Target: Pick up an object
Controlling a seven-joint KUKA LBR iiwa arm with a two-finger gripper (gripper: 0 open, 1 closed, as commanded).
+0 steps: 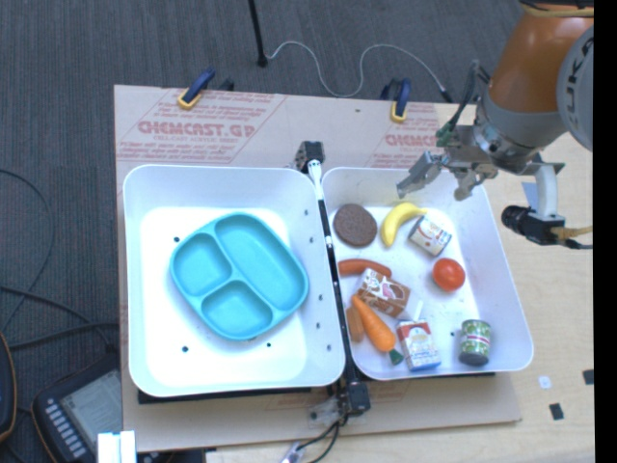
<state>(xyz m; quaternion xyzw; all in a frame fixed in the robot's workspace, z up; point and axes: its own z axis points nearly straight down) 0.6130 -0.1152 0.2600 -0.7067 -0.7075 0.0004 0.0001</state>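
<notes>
Hovering pincer [445, 174], fingers spread, nothing gripped, is being positioned above right bin [513, 287] rim; approach step judged underway; descent onto banana [398, 223] being called for next.

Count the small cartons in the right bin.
2. One carton lies beside the banana near the far end; the other carton stands at the near edge, left of the green can.

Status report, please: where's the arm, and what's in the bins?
End effector open, above right bin's far edge, holding nothing. Banana nearest below it, cookie beside. Nothing picked yet. Left bin holds blue tray.
</notes>
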